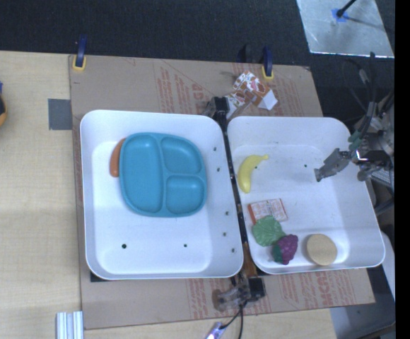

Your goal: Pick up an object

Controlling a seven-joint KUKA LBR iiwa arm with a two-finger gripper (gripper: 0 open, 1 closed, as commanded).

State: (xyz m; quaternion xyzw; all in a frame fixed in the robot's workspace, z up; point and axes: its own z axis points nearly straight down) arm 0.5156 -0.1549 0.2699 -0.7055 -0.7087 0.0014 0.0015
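Wooden table [28,210] bearing two shallow white bins. Left white bin [106,253]: teal sectioned plastic tray [164,174], which hides most of an orange object [114,158]. Right white bin [346,210]: yellow plastic banana [250,170], red-printed packet [268,209], green leafy toy [267,230], round tan biscuit [321,249], purple grape cluster [285,248]. Grey pincer [329,166], cut off at the right edge, hangs over the right bin, gripping nothing; whether it is open or closed cannot be made out.

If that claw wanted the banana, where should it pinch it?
Probably across the banana's thick lower middle, coming straight down from above. It lies flat and curved in the right bin, with bare floor on both sides, so the tool has room either side.
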